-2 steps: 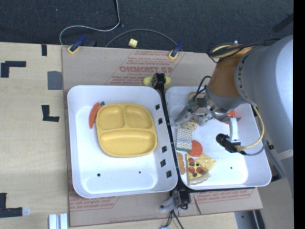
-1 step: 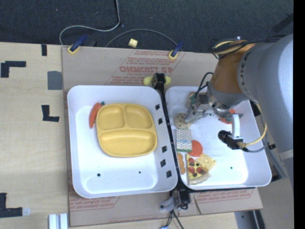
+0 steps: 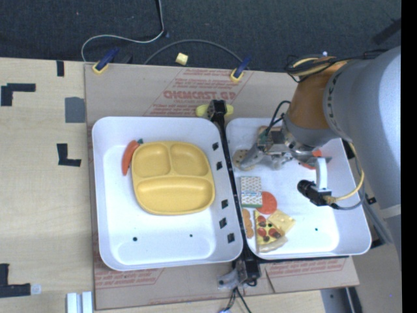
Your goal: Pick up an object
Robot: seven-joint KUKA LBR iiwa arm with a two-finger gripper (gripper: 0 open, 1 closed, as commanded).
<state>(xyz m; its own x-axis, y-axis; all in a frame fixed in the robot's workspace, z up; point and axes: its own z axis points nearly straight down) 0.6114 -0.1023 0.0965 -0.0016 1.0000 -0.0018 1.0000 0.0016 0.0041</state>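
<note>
Though near, cracker clear of arm

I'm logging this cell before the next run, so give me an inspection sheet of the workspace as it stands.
Surface: cardboard sheet on the bench, bearing left bin and right bin.
Job's things: yellow divided plate and toy carrot in left bin; pizza slice, patterned block and red disc in right bin.
Clutter: small yellow piece beyond the cardboard.
Grippers: gripper low in right bin; jaws' state unclear.
Cables: black cable at the top.
Surroundings: dark floor.
</note>
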